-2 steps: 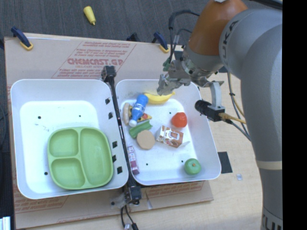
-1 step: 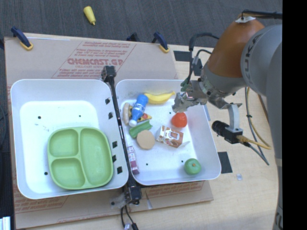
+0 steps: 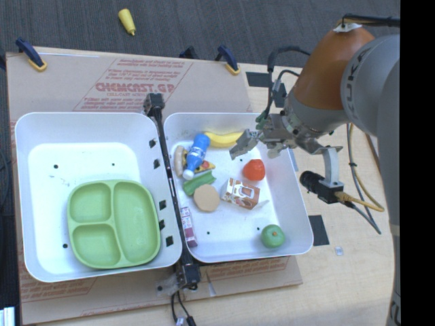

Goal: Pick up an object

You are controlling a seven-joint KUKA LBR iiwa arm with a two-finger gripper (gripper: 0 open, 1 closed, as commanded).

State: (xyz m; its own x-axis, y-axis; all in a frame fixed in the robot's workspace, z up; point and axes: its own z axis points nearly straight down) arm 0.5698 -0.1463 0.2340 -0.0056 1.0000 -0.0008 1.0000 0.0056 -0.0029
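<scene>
The right bin [image 3: 299,212] holds a yellow banana [image 3: 224,138], a blue bottle [image 3: 198,152], a red tomato [image 3: 254,170], a small brown-and-white carton [image 3: 241,193], a tan round piece [image 3: 206,197], a green pod [image 3: 198,181] and a green apple [image 3: 272,236]. My gripper [image 3: 257,149] hangs over the bin's back right part, just above the tomato and right of the banana. Its fingers are spread open with nothing between them.
The left bin [image 3: 41,141] holds a green divided plate [image 3: 112,221]. A purple bar [image 3: 187,226] lies along the wall between the bins. Cardboard with clamps lies behind the bins. A yellow piece [image 3: 126,21] sits on the floor beyond.
</scene>
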